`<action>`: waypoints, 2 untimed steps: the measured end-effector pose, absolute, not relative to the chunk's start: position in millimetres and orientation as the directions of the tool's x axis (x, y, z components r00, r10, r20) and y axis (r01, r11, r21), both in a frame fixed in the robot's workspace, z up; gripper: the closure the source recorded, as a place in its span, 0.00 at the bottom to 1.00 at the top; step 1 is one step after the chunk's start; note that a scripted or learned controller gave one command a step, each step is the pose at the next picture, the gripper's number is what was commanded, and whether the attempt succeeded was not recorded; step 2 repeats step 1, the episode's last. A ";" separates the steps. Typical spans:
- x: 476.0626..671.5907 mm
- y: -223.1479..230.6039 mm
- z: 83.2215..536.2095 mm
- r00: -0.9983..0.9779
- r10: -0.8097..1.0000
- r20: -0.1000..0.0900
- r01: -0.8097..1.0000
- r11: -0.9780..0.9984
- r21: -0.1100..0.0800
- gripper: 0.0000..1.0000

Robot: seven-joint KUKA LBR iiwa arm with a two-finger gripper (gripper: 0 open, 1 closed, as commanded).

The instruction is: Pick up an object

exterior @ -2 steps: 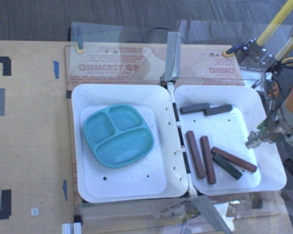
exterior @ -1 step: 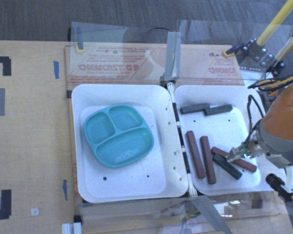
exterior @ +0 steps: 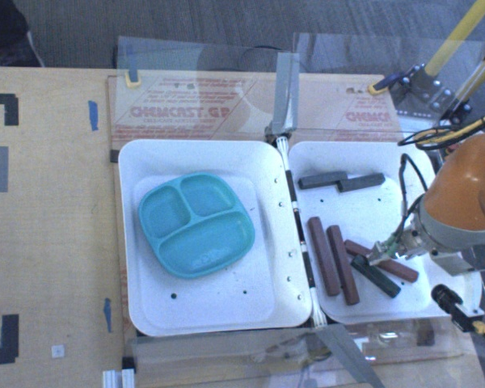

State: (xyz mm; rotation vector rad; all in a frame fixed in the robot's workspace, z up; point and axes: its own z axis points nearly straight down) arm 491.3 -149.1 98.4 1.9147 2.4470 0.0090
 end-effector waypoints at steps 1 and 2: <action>491.4 -148.9 98.4 -0.240 0.971 -0.023 0.970 0.240 0.027 0.00; 491.4 -148.9 98.4 -0.240 0.971 -0.023 0.970 0.240 0.027 0.00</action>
